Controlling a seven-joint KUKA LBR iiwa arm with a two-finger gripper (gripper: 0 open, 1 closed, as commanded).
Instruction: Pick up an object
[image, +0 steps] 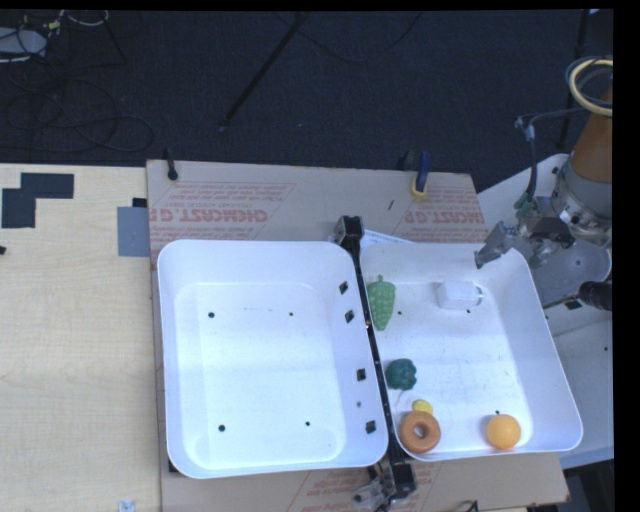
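Gripper parked over right bin's far corner, clear of the objects; jaws' state, I cannot tell. Candidates lie loose inside: white block nearest, orange ball farthest.

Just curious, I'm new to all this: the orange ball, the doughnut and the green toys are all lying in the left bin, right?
Not quite. In the camera view the orange ball, the doughnut and the green toys all lie in the right bin, not the left one.

The arm is cut off at the right edge; its gripper looks blurred.
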